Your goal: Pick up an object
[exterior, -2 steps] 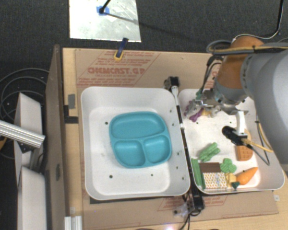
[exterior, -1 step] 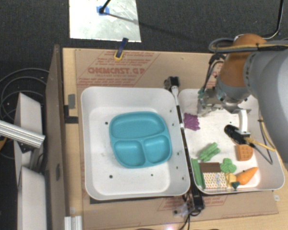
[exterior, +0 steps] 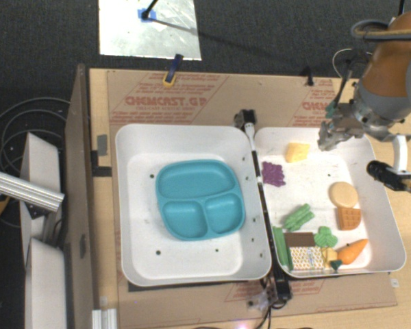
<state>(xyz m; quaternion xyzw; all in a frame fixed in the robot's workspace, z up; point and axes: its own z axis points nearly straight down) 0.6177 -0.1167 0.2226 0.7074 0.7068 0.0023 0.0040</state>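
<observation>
1. Hovering over the far end of the right bin, my pincer carries nothing that I can see; whether it is apart or together, I cannot tell.
2. Just to its left lies the yellow cheese wedge, apart from it.
3. Further left and nearer me sits the purple grape bunch.
4. Below the pincer I see a round biscuit, a waffle and a carrot.
5. Well left, the left bin holds a blue divided plate.
</observation>
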